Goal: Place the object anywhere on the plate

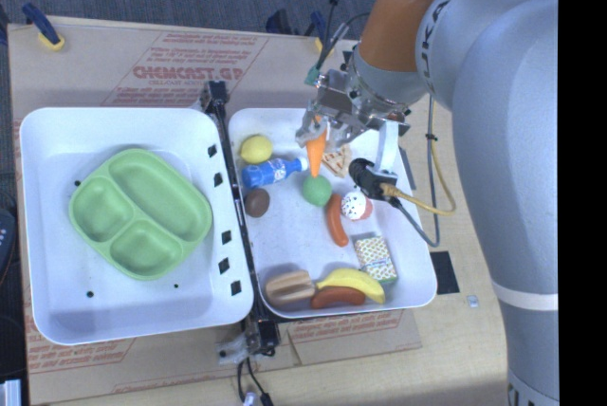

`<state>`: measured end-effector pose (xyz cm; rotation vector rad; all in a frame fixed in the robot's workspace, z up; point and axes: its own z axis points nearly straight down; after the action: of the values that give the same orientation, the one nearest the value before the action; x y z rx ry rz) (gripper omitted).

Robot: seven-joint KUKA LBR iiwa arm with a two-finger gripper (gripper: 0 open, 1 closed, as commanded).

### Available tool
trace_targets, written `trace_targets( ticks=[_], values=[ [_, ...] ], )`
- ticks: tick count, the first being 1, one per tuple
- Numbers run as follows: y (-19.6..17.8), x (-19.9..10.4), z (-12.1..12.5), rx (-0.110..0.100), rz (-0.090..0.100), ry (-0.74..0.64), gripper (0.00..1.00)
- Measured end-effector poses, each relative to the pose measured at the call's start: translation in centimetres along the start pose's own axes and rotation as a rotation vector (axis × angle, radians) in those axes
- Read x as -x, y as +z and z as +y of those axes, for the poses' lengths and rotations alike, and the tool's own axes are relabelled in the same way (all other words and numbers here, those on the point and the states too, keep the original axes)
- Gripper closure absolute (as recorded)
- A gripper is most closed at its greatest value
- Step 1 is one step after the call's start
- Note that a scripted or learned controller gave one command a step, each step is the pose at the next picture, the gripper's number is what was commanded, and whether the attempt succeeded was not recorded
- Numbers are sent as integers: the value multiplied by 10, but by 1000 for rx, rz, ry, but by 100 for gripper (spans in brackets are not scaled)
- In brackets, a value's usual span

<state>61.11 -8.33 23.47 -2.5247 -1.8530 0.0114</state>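
**Over the right bin, gripper closed on an orange carrot**

Above the far part of the right white bin (417, 273), the grey arm's two-finger gripper (319, 135) hangs with a small orange toy carrot (315, 156) pinched between its fingers. The carrot is slim and tapered, a bright plastic-looking orange, and it hangs nearly upright below the fingertips; from this slanted view I cannot tell whether its lower end touches the bin floor.

Just beside the carrot lie a yellow lemon-shaped toy (255, 149), a blue and white toy bottle (268, 173) on its side, and a round green ball-like fruit (317, 191). A brown round toy (257, 201) sits near the bin's left wall. Nearer the middle are a red-orange sausage-shaped piece (337, 225) and a white speckled egg-like toy (356, 206). Toward the near edge rest a small patterned box (376, 255), a yellow banana (354, 282), a red sausage (338, 298) touching the banana, and a hot-dog bun (289, 287).

A light green plastic plate (140, 211) with three compartments lies in the left white bin (57, 319), well apart from the carrot.
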Motion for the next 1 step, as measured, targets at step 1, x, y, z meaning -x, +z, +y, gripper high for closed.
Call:
trace_targets(
  ticks=[1],
  values=[
    [44, -64, -32, 6, -1, 73, 100]
  ],
)
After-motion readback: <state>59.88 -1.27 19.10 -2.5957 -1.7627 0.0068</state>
